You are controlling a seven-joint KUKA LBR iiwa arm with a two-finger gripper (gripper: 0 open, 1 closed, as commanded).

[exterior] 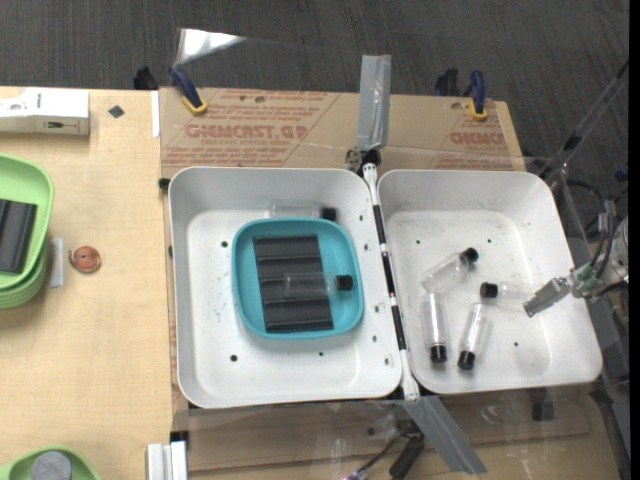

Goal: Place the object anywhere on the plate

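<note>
Claw (548, 298) of mine hangs over the right bin's (560, 368) right edge, grip unreadable. Clear vials (471, 333) lie there; one already rests on the teal plate (345, 318). More remain.

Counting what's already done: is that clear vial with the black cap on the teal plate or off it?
On it. The clear vial lies flat across the dark ribbed insert of the teal plate in the left bin.

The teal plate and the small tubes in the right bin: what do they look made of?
The teal plate looks like moulded plastic, smooth and slightly glossy, with an even colour and rounded rim. The tubes look like clear plastic or glass with black caps; the bin floor shows through them, and the view cannot settle which.
</note>
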